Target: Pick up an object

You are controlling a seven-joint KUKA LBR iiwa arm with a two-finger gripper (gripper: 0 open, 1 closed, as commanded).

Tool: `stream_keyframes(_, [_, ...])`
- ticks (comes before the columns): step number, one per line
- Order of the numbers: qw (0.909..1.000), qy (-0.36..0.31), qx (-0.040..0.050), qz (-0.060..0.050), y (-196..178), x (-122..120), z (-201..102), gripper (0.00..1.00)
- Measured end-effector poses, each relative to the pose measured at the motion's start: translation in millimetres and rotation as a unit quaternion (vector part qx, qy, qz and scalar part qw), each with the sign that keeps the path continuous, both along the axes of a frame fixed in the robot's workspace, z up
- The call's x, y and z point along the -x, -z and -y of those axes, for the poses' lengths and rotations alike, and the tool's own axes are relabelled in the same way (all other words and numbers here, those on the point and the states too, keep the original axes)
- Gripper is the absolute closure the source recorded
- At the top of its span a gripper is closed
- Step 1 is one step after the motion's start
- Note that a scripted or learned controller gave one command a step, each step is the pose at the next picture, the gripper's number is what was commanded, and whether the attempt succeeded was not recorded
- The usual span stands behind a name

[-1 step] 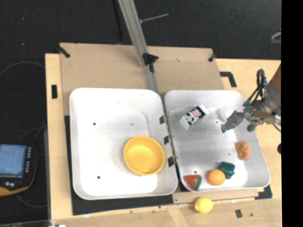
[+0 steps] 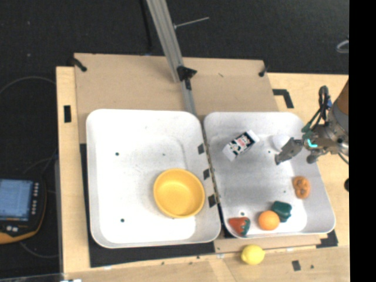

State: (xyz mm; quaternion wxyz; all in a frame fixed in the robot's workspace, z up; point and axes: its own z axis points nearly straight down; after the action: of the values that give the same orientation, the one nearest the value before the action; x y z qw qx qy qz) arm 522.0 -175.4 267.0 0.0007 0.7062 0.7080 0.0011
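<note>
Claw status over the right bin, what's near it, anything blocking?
Claw low over right bin, upper right part, nothing seen gripped. Nearest: small white carton to its left, brown lump below. No obstruction seen.

Smooth white plastic bins [image 2: 141, 128] sit on matt brown board [image 2: 129, 84]; the yellow bowl [image 2: 178, 192] looks glossy plastic.

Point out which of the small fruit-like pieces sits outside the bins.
The yellow lemon: it lies on the bench below the right bin, while the orange lies inside it.
</note>
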Motion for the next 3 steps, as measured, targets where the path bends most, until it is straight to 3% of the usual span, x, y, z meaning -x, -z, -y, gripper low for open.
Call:
stream_keyframes(1, [1.0000,0.002,0.0011,-0.003,53.7,-9.7,-0.6,0.00])
stream_keyframes(3, [1.0000,0.002,0.0011,-0.003,140.9,-6.9,-5.5,0.00])
